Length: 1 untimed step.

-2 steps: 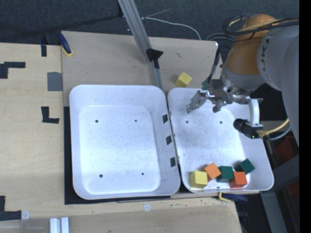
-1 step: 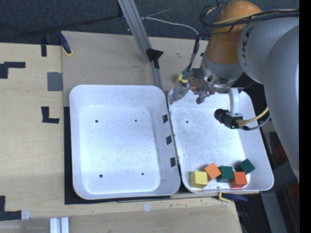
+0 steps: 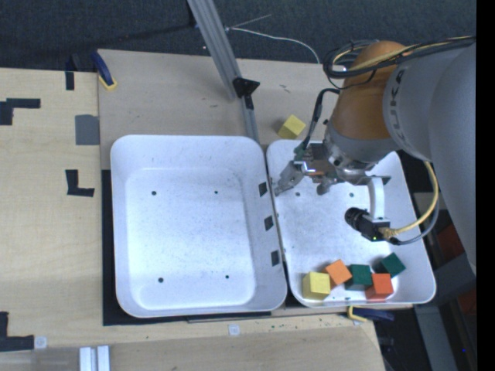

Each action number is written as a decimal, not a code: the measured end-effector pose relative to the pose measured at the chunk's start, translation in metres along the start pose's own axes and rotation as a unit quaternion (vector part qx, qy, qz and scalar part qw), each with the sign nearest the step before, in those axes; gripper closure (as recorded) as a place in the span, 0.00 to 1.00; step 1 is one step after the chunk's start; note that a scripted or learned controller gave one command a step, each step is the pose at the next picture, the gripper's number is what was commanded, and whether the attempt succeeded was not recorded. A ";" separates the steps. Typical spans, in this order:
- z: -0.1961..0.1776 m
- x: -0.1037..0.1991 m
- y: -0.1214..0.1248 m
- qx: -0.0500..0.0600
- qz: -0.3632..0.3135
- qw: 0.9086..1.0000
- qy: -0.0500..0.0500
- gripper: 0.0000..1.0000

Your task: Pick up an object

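Several small blocks lie at the near end of the right bin (image 3: 410, 280): a yellow one (image 3: 315, 284), an orange one (image 3: 339, 271), a green one (image 3: 360, 275), a red-orange one (image 3: 381, 285) and a dark green one (image 3: 392, 265). My gripper (image 3: 303, 178) hangs over the far left part of that bin, well away from the blocks, fingers pointing down and left. I see nothing between them. The grey arm with its orange band (image 3: 363, 91) comes in from the right.
The left bin (image 3: 186, 222) sits beside the right one. A yellow block (image 3: 293, 126) lies on the bench beyond the bins. A grey metal pole (image 3: 220, 45) slants across the bench toward the bins' far edge. A black cable connector (image 3: 362, 221) dangles over the right bin.
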<state>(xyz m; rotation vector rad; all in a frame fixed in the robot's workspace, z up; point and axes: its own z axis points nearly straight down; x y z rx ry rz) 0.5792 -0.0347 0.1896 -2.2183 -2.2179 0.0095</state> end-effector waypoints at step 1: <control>-0.068 0.047 0.066 -0.008 -0.004 1.000 0.001 0.00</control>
